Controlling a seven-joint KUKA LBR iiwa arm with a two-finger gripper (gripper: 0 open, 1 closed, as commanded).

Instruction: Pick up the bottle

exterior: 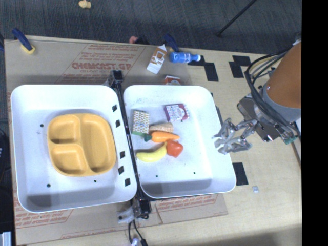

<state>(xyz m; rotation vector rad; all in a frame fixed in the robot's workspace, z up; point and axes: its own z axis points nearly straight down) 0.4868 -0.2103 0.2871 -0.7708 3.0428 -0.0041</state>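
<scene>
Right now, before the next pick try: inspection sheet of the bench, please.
Surface: bench with cardboard under two white bins; black tape marks on the right.
Job's things: blue bottle lying on the bench behind the right bin, outside it.
Clutter: right bin holds banana, carrot, red piece, purple packet, patterned packet; left bin holds yellow divided tray; small carton beside the bottle.
Grippers: gripper at the right bin's right rim, holding nothing.
Cables: black bundle on the arm.
Surroundings: dark floor, small yellow object.
</scene>
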